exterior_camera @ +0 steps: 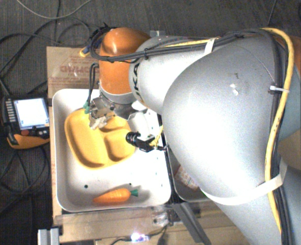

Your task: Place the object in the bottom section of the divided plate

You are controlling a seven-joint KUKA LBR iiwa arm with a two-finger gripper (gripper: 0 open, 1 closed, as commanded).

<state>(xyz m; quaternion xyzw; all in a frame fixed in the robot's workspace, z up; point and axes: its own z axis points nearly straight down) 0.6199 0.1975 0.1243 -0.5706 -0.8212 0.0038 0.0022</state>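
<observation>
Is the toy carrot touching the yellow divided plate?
Apart. The camera view shows the carrot near the bin's front wall, with bare white bin floor between it and the plate.

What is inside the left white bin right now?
The left white bin holds a yellow divided plate and a toy carrot lying near its front wall. The arm covers the plate's upper right part.

Little can be read here. The flat brown cardboard sheet (69, 70) lying under the white bin, at about ten o'clock in the camera view, carries faint reddish printing near its upper part, but the letters are too blurred to make out. The small handheld device with a lit pale screen (30, 112) at nine o'clock shows a glowing display whose contents are too small to read.
</observation>
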